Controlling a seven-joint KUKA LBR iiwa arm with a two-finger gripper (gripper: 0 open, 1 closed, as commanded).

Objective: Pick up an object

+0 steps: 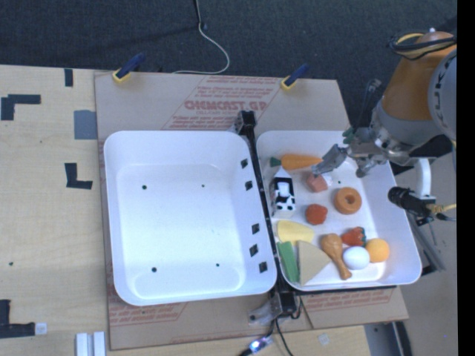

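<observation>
Grey gripper (pixel 344 162) hovers over the right bin (pixel 404 221), fingers spread apart, holding nothing; its left finger partly hides a pink block (pixel 318 183) beside the carrot (pixel 300 161)

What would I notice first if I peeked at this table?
The right bin, crowded with colorful toy food: a carrot at the top, a donut in the middle, and a chicken drumstick beside a white egg near the bottom. Above them hangs the robot's claw, fingers spread, over a small pink block. The left bin is a big white shape beside it.
</observation>
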